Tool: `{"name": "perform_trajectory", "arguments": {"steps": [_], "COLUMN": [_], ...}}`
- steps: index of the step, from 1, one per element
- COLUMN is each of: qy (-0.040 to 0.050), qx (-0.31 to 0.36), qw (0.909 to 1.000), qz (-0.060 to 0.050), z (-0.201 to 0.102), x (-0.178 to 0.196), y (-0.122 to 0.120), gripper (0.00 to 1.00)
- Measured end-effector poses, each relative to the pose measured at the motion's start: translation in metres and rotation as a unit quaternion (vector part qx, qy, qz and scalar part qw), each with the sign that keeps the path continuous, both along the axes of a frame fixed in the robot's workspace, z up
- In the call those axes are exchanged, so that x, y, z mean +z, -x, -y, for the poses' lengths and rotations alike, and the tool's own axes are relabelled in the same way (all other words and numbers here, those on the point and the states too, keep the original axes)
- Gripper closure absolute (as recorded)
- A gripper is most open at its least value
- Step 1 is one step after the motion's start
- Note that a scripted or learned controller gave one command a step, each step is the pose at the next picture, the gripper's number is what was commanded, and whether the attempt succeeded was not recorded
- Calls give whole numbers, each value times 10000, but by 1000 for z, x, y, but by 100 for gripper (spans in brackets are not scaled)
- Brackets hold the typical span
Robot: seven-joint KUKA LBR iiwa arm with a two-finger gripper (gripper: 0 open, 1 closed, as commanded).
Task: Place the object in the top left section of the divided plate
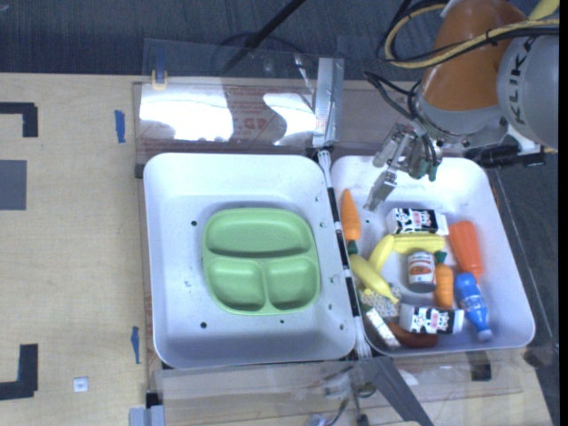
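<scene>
Green divided plate (261, 257), left bin (169, 202)

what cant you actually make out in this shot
- Gripper, camera view: the fingers are small and blurred, so open or shut is unclear.
- Labels on the small cartons and jar in the right bin: too small to read.
- Items at that bin's near edge: overlapping, so their outlines merge.
- Green divided plate in the left bin: fully visible.
</scene>
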State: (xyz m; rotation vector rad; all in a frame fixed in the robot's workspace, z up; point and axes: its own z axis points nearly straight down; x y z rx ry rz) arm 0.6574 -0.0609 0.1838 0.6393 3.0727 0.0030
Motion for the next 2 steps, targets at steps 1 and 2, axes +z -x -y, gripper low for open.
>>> {"name": "perform_trajectory", "arguments": {"steps": [1,2], "qy": [0,0], "qx": [0,0], "qw": [10000,10000], "qz": [0,0], "z": [0,0], "x": [0,0], "y": [0,0], "gripper": [0,0]}}
